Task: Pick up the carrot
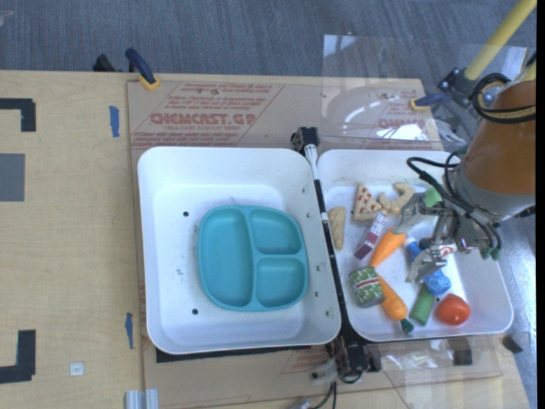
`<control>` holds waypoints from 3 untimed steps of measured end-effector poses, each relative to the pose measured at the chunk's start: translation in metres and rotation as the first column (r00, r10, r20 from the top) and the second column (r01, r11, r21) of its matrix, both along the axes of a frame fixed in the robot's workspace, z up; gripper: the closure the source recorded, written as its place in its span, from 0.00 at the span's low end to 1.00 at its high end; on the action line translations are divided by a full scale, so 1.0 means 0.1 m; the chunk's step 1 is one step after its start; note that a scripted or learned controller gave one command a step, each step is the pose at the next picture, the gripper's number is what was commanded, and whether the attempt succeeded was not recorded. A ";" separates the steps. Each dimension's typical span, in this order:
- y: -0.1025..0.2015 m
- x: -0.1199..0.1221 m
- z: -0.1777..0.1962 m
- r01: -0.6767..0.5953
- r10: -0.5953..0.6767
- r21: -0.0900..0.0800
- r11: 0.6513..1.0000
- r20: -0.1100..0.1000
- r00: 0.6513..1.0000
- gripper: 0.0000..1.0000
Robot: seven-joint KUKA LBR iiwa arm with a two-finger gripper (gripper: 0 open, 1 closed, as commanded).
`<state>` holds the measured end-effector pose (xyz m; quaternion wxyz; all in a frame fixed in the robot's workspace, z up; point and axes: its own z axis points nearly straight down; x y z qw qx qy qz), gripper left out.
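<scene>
In the right bin, close to its right wall, the gripper hangs low over a crowd of toy food. Its metal parts mix with the objects under it, so I cannot tell if the claw is released or clenched, and I see nothing clearly between it. The grey arm with the orange band comes in from the right side, above the bin.

The carrot lies near the middle of this bin, tilted, just to the left of the gripper and apart from it. Its upper left end touches a small purple bottle. Above them is a pizza slice, and at the left wall of the bin lies a pale bread piece. Below the carrot there is a green patterned piece with a second orange piece just beside it. More to the right I see a blue object, a dark green vegetable and a red tomato near the front corner.

The left bin holds a teal plate with three compartments, lying flat in the middle
</scene>
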<state>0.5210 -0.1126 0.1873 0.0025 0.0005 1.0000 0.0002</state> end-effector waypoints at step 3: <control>0.65 -0.02 0.01 0.120 -0.120 0.003 0.993 0.007 0.993 1.00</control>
